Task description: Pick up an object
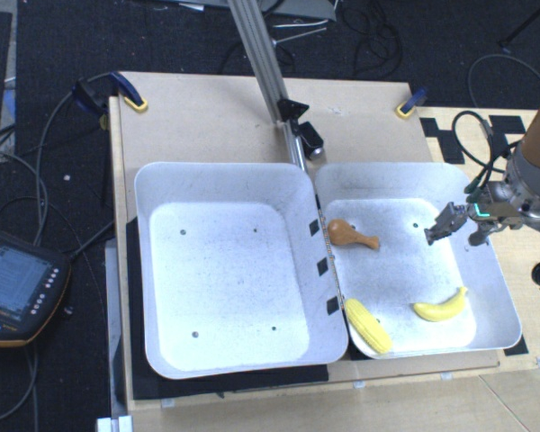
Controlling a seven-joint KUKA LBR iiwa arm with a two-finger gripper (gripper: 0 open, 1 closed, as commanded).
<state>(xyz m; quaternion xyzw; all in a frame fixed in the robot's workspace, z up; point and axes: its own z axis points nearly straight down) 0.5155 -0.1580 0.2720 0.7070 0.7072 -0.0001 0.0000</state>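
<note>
While nothing is grasped: claw [457,226] hovers over the right white shallow bin [405,187], fingers apart.
Objects: yellow plastic banana [441,307], yellow corn cob [367,325], brown drumstick-shaped toy [351,234].
Advice: centre above banana, descend straight.

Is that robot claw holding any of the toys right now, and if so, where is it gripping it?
Nothing is held. The gripper hangs open over the right bin, apart from the banana, the corn cob and the brown pear-shaped toy.

Two shallow white plastic bins [225,268] [486,268]; one yellow banana [441,306], one yellow corn cob [367,325], one brown drumstick-shaped toy [349,235].
</note>
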